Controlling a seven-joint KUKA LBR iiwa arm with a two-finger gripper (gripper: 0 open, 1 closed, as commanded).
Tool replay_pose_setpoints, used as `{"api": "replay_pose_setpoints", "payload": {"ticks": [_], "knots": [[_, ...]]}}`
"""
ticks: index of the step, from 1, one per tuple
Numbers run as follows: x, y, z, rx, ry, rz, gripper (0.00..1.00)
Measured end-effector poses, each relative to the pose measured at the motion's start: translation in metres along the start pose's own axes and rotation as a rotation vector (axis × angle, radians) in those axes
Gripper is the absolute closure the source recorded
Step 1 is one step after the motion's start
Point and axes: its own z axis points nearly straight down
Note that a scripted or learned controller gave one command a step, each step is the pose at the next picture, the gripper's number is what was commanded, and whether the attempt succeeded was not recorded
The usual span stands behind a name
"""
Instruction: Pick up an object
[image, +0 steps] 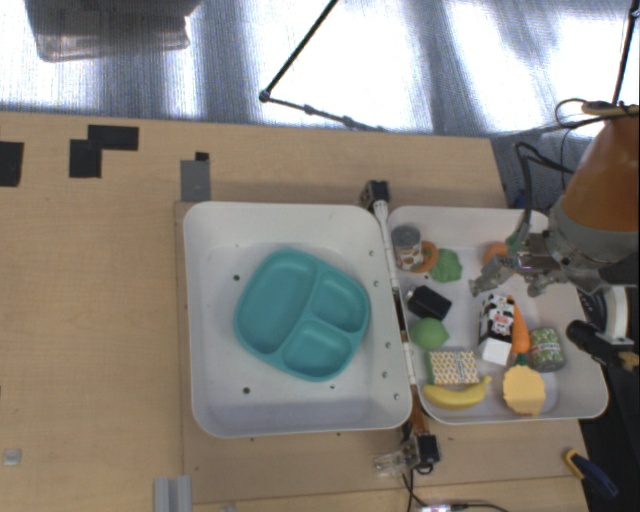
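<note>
The right white bin (590, 400) holds several small objects: a grey can (406, 243), a green leafy piece (446, 265), a black block (430, 300), a green ball (430, 333), a cow-patterned carton (495, 320), a carrot (520, 332), a patterned box (453, 367), a banana (458, 394), a yellow block (524, 390) and a speckled can (546, 348). My gripper (505, 270) hangs over the bin's upper right part, just above the carton and beside an orange piece (495, 252). I see nothing held in it.
The left white bin (205, 300) bears a teal divided plate (302, 313). A ridge (395, 300) separates the two bins. The arm's orange band (610, 180) looms at the right edge, with cables behind it. Bare wooden bench lies to the left.
</note>
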Motion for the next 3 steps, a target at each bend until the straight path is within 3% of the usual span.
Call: {"api": "replay_pose_setpoints", "payload": {"ticks": [1, 2, 3], "knots": [[-0.046, 0.003, 0.079, 0.001, 0.0, 0.001, 0.0], [-0.043, -0.024, 0.108, -0.011, -0.001, 0.0, 0.0], [-0.044, -0.021, 0.095, -0.02, -0.004, 0.0, 1.0]]}}
